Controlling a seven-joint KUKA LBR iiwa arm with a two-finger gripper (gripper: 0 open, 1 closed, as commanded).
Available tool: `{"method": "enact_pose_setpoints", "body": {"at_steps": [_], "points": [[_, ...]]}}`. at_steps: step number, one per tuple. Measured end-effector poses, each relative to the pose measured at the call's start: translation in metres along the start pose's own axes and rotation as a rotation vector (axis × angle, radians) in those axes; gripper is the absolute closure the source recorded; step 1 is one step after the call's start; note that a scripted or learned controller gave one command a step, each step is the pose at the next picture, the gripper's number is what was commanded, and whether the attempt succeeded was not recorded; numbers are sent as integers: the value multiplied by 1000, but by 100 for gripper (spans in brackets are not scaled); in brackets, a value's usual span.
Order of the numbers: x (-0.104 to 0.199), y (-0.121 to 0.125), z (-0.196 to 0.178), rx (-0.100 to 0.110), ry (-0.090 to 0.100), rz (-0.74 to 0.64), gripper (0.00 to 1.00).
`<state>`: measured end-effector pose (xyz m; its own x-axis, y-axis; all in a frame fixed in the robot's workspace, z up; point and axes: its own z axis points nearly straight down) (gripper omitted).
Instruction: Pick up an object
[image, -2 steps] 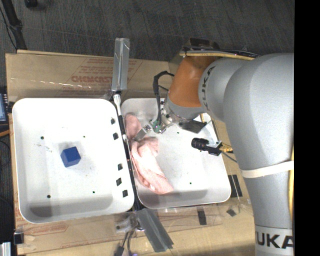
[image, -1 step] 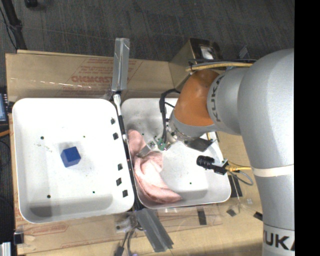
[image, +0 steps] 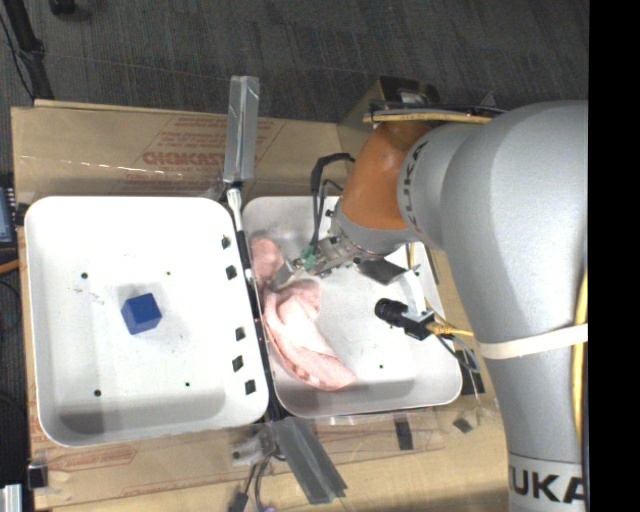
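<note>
- The claw (image: 300, 265) sits low in the right bin (image: 400, 385), at the upper end of a pink soft thing (image: 300, 335); how far open it is, and whether it has hold of anything, I cannot tell.
- The pink soft thing lies along that bin's left wall.
- A blue cube (image: 142, 312) rests in the left bin (image: 60, 300).
- Both bins stand on the counter (image: 120, 150).

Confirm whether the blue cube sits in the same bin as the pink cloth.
No: the blue cube lies in the left bin, the pink cloth in the right bin.
</note>
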<state>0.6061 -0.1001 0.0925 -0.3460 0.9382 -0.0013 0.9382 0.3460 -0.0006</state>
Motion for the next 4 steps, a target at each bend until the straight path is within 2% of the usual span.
{"method": "enact_pose_setpoints", "body": {"at_steps": [1, 2, 3, 4], "points": [[18, -88, 1, 1, 3, -55, 0], [18, -87, -9, 1, 3, -61, 100], [-16, -116, -22, -1, 0, -48, 100], [-37, -107, -68, 1, 2, 193, 100]]}}
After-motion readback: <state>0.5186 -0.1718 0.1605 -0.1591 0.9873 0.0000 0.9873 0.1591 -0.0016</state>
